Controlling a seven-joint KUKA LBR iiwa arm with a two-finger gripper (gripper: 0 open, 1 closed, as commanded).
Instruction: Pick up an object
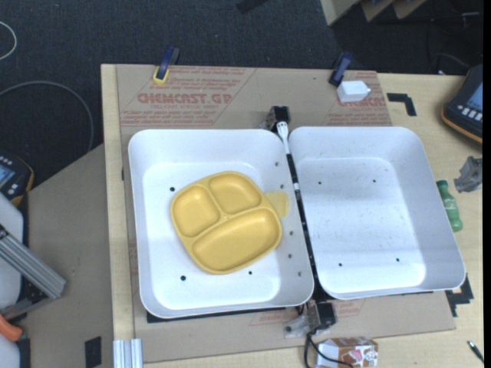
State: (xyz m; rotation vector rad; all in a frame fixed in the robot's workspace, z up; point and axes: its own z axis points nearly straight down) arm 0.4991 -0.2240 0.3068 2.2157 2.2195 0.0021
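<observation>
- Lying in the left bin (146,167), nearer its right wall, a yellow divided plate (225,221) sits flat.
- End effector state: cannot tell.

A single fixed camera looks down from above at a slant onto a brown cardboard-covered bench (253,90). Two shallow white plastic bins sit side by side, the left bin (146,228) and the right bin (414,205), both fully in frame at middle distance. The far edge of the bench lies toward the top, with dark carpeted floor (115,21) beyond it.
</observation>
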